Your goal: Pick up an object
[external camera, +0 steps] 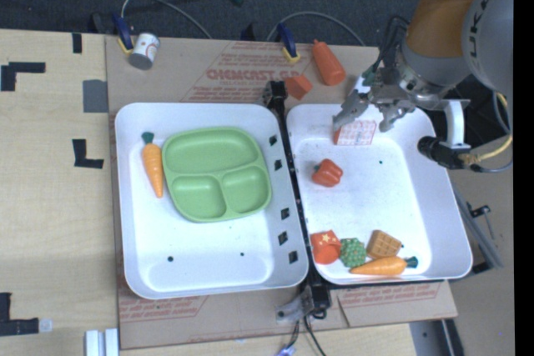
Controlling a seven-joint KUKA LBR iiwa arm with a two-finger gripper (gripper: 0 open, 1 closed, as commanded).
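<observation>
My gripper (365,119) hangs over the far end of the right bin (434,204) with its fingers spread open. Just under and between the fingertips lies a small pink-and-white box (355,134) on the bin floor; it is not gripped. A red pepper (328,172) sits a little nearer the camera. Along the right bin's near edge lie a red block (324,247), a green broccoli piece (352,252), a waffle (384,243) and an orange carrot (380,266).
The left bin (138,246) holds a green divided plate (219,172) and a carrot (153,165) beside it. Behind the bins on the cardboard lie an orange piece (328,62), a small red piece (298,85) and a can (143,50).
</observation>
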